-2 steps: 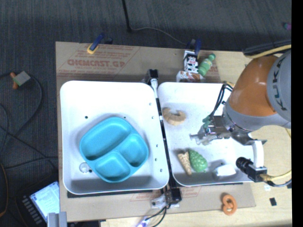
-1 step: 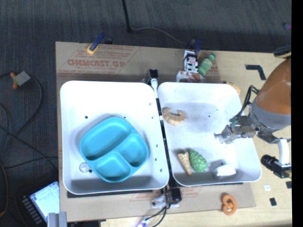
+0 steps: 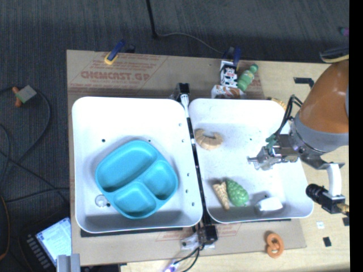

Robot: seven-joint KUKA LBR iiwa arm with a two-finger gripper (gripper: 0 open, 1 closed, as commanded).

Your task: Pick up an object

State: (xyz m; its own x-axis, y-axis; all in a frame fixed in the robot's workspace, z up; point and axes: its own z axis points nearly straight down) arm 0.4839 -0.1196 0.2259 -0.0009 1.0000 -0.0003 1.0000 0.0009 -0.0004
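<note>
Green toy (image 3: pixel 237 192) beside cone (image 3: pixel 220 194), white block (image 3: pixel 269 204).

Dark grey carpet floor (image 3: pixel 68 16); black cable (image 3: pixel 153 16) trailing; wooden bench (image 3: pixel 113 72).

The two bins (image 3: pixel 136 109) look like smooth, faintly glossy white plastic. The blue divided tray (image 3: pixel 136 177) is glossy plastic. The tabletop (image 3: pixel 130 75) is matt, pale wood. The green toy (image 3: pixel 237 192) looks bumpy.
</note>
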